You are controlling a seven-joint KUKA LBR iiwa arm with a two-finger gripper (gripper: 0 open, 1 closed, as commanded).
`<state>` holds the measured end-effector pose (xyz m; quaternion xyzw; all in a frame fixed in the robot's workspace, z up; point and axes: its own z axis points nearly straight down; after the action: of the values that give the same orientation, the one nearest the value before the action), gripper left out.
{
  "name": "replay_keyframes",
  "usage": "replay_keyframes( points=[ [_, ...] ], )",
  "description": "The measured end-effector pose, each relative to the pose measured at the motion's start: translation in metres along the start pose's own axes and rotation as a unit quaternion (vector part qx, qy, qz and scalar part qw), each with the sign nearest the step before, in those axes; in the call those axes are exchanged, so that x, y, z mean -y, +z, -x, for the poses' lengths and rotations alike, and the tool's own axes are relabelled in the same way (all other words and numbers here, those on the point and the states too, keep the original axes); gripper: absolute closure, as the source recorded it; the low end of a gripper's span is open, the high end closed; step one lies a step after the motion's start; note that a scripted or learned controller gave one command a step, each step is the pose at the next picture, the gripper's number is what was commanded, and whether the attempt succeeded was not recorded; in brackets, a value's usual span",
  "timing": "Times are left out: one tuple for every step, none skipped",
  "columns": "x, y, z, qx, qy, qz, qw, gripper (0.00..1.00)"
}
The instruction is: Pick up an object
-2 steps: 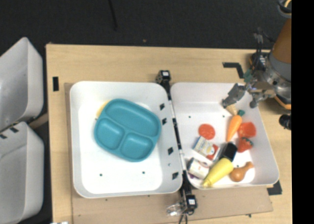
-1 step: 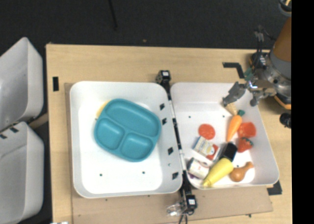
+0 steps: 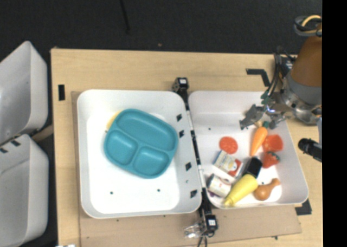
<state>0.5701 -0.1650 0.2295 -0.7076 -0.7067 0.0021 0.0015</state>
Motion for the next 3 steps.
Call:
replay_keyframes(
  points=[
    [0.004, 0.063, 0.004, 0.0, 0.0, 0.0, 1.0, 0.0],
    [0.003, 0.11, 0.014, 0.0, 0.0, 0.001, 1.0, 0.0],
    [0.003, 0.128, 0.015, 0.0, 0.004, 0.004, 1.0, 0.0]
  ],
)
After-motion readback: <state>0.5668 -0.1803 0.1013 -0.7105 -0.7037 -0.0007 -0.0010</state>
